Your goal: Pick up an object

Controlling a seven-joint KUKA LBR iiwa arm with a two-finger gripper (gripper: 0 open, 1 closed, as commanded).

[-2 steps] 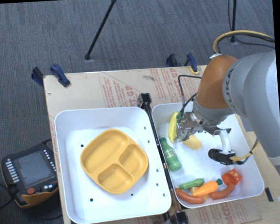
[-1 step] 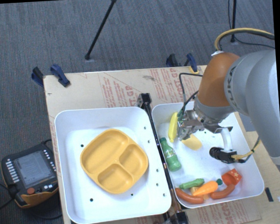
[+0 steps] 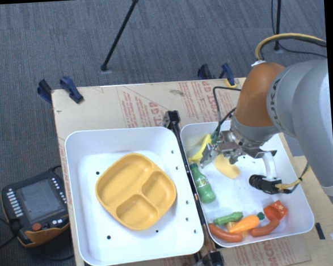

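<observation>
Over the right bin (image 3: 300,219), the gripper (image 3: 218,150) hangs near a yellow piece (image 3: 227,167), its grip seemingly hidden, impossible to tell.

**Hidden, cropped, unclear**

Gripper (image 3: 223,148) mostly covered by the wrist; finger state impossible to tell. Yellow item (image 3: 200,149) at the right bin's far left half hidden under the gripper, kind unclear. Arm (image 3: 301,109) cropped at the right edge. Fittings (image 3: 204,264) at the near edge between the bins cut off, blurred.
</observation>
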